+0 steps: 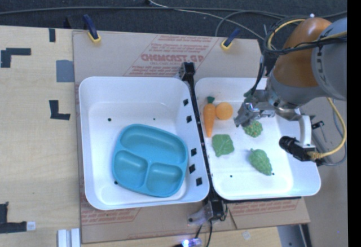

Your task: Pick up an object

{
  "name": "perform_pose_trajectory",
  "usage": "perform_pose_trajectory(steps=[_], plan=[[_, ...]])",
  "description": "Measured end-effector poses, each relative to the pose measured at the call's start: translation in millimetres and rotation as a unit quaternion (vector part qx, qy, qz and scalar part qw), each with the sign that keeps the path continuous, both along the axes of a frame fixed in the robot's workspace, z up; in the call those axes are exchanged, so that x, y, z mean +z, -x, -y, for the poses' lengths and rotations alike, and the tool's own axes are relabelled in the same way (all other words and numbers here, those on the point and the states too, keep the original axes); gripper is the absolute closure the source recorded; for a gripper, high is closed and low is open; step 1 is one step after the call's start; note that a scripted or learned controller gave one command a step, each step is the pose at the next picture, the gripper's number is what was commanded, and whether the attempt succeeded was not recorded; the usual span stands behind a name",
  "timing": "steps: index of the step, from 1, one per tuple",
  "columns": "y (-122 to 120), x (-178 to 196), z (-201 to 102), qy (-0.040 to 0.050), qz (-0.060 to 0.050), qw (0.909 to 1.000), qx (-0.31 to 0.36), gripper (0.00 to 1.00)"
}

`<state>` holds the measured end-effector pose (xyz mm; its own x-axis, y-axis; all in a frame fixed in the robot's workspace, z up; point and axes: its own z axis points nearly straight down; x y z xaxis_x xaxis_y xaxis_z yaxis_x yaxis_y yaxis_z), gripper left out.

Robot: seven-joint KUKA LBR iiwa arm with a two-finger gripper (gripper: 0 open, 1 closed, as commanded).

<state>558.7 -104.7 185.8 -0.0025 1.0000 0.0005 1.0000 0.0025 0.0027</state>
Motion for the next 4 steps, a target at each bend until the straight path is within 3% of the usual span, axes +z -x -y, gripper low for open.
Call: perform_pose_trajectory(steps=[1, 3, 4], plan=[[-6, 43, 1, 0.0003, 0.000, 1.0000, 0.000, 1.00], [-9, 31, -104, 0.0003, -0.002, 1.0000, 0.002, 1.00], [2, 44, -158, -0.0005, -0.002, 1.0000, 0.002, 1.00]])
